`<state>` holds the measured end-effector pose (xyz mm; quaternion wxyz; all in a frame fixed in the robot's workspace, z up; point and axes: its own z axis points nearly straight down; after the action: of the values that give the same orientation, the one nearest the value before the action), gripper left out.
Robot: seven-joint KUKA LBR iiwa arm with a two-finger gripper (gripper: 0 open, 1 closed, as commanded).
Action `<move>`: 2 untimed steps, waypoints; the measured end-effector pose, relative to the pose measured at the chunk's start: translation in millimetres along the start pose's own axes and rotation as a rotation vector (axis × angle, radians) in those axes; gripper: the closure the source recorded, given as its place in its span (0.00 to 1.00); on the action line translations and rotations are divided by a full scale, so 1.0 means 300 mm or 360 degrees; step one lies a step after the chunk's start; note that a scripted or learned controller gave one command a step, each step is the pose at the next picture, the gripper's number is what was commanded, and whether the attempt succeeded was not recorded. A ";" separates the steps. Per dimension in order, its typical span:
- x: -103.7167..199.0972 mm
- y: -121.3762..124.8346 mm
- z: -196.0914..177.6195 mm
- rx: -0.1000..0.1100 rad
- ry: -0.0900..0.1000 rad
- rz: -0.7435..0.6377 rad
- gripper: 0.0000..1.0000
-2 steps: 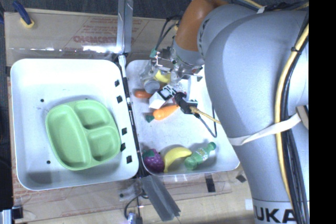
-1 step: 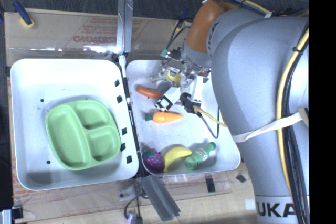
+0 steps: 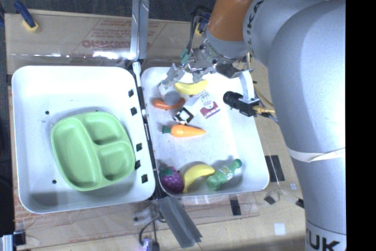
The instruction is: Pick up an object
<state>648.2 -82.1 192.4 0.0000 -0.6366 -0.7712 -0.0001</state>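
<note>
My gripper (image 3: 176,78) hangs low over the far end of the right bin (image 3: 249,144), reaching in from the right. Just under it lie a yellow banana (image 3: 192,88), a small grey round object (image 3: 171,96) and an orange-red piece (image 3: 161,104). It stands right above the grey object and beside the banana, and whether it touches either I cannot tell. A carrot (image 3: 185,131) lies in the middle of the bin. Purple grapes (image 3: 171,180), a second banana (image 3: 197,173) and a green bottle (image 3: 224,174) sit along the near wall.
A small red-and-white card (image 3: 209,108) and a black-and-white piece (image 3: 184,116) lie near the carrot. The left bin (image 3: 29,103) holds a green divided tray (image 3: 94,150). A metal divider (image 3: 139,32) stands between the bins. The big grey arm (image 3: 305,67) covers the right side.
</note>
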 end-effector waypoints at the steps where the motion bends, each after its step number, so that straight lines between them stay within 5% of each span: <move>1: -0.077 -0.034 0.320 0.0002 0.0003 -0.0210 0.00; 2: -0.074 -0.025 0.277 -0.0008 0.0002 -0.0219 1.00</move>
<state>645.1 -105.3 109.3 -0.0011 -0.5821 -0.8131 -0.0024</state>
